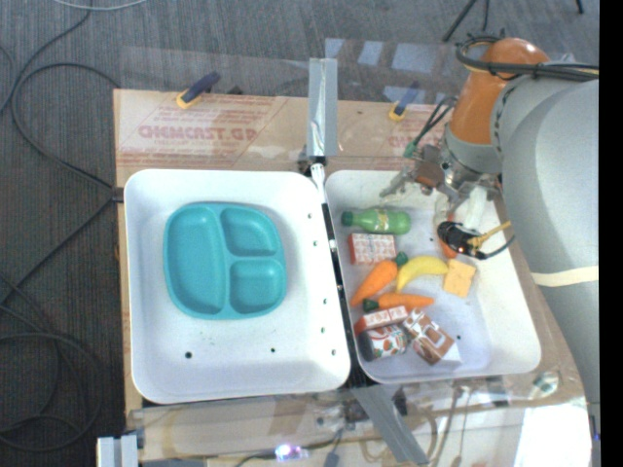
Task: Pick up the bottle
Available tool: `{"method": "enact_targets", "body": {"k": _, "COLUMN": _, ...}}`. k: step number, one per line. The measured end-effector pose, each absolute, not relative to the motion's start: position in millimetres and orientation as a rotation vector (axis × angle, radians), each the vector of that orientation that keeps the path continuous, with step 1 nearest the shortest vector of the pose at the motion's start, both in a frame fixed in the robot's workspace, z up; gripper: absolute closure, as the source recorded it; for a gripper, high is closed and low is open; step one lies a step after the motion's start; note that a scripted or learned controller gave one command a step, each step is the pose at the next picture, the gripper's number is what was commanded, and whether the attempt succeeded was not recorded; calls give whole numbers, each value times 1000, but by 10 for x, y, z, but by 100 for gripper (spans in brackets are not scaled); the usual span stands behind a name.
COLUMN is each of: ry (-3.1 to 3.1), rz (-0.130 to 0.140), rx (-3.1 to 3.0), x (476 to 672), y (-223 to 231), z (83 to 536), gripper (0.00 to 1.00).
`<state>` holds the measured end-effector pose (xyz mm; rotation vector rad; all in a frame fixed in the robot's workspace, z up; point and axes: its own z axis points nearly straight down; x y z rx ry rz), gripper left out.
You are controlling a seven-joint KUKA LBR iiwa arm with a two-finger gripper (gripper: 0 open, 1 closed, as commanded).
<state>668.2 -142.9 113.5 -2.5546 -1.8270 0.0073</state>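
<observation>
Bottle [377, 221]: small green toy bottle with a yellowish label band, lying on its side near the back of the right bin [506, 358], cap end toward the centre divider.
Neighbours: small box [371, 249] just in front; carrot [375, 280] and banana [421, 269] near; left bin [146, 358] bore a teal divided plate [226, 259].
Handling, judged: probably light, rigid plastic; smooth and round, so apt to roll or slip.
Hold point, judged: across the label band at mid-body, fingers straddling the long axis.
Gripper [421, 181]: hung above the bin's back edge, beside the bottle, apart from it; fingers looked spread, nothing between them.
</observation>
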Motion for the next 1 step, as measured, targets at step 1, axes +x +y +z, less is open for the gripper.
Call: {"method": "enact_targets", "body": {"k": 1, "ry": -1888, "rz": -1, "rx": -2523, "x": 6498, "y": -1143, "z": 884, "gripper": 0}}
